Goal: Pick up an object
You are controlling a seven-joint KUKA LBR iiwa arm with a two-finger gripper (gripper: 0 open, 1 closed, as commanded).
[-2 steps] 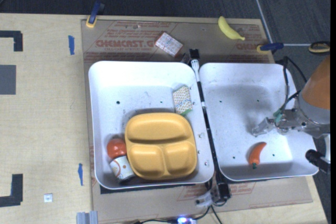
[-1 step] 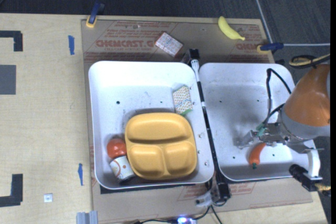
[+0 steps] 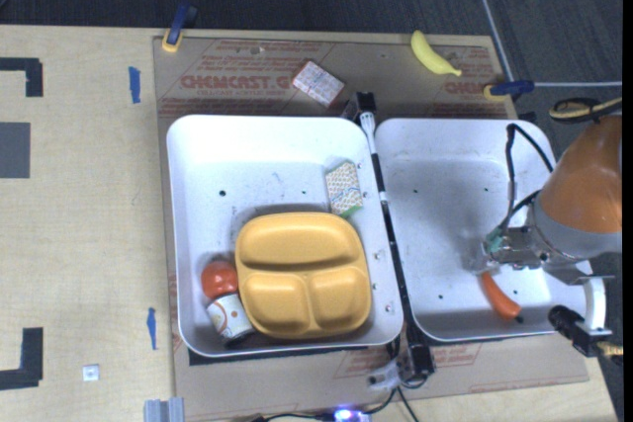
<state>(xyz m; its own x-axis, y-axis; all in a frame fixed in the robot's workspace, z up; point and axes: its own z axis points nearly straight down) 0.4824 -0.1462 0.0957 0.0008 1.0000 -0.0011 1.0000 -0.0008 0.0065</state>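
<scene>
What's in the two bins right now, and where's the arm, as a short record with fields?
left bin: yellow divided tray, small patterned packet, red and white item beside the tray
right bin: orange carrot-shaped object near the front
gripper: low over the right bin, just above the orange object
outside bins: banana, small card on the board

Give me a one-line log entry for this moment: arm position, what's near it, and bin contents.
arm: over right bin | gripper: above orange carrot-like piece, no grasp visible | left bin: yellow divided tray, red-and-white item, patterned packet
</scene>
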